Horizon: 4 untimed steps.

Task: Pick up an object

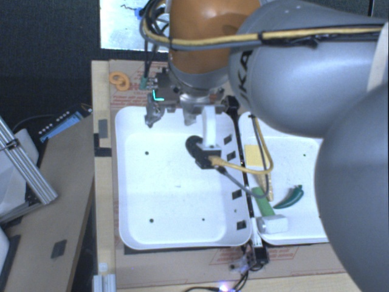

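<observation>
My gripper [170,119] hangs over the far edge of the left bin [164,193], its two fingers [150,118] spread apart with nothing between them. In the right bin [307,163] lie a yellow flat piece [253,157], a green-handled brush with a white head [266,212] and a dark green curved item [290,196]. The arm's large grey body hides much of the right bin.
An orange ring [119,80] lies on the bench beyond the left bin's far corner. A divider with black marks [238,193] runs between the bins. Grey rails and a dark device [61,121] sit left of the bench.
</observation>
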Each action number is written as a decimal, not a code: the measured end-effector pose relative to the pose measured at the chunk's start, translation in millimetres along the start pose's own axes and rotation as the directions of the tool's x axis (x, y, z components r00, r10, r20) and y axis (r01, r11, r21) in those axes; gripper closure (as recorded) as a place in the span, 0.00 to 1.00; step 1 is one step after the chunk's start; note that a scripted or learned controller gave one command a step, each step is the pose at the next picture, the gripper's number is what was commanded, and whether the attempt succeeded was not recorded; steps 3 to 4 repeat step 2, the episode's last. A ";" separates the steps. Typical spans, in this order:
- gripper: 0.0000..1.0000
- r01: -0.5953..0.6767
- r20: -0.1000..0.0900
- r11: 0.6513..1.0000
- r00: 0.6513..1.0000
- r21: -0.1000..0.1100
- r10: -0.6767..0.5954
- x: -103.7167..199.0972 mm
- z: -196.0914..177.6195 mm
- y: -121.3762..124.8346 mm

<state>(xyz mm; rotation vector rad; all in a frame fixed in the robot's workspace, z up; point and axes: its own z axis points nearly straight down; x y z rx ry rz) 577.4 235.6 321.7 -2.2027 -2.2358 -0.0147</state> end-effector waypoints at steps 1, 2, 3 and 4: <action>1.00 0.004 -0.003 1.000 1.000 -0.002 -0.004 0.5 -11.2 0.6; 1.00 -0.018 0.011 1.000 1.000 0.008 0.018 -56.5 7.7 -30.6; 1.00 -0.018 0.011 1.000 1.000 0.008 0.018 -56.5 7.7 -30.6; 1.00 -0.018 0.011 1.000 1.000 0.008 0.018 -56.5 7.7 -30.6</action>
